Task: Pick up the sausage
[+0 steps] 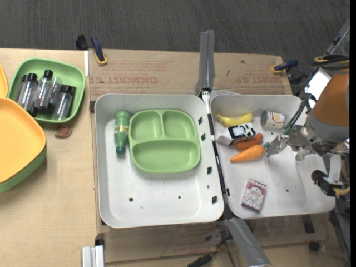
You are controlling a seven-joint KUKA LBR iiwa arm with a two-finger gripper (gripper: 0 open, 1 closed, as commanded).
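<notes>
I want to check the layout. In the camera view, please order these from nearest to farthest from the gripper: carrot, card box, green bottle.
From the gripper:
1. Carrot, right bin, just left of it.
2. Card box, right bin, near front edge.
3. Green bottle, left bin, beside the green plate.

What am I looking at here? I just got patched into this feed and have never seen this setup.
One fixed camera looks down at a slant on a bench with two shallow white bins. The grey arm with the orange band reaches in from the right; its gripper sits low in the right bin, beside the carrot. The sausage, your target, lies just above the carrot, near a banana, a small can and a card box. The left bin holds a green divided plate and a green bottle.
</notes>
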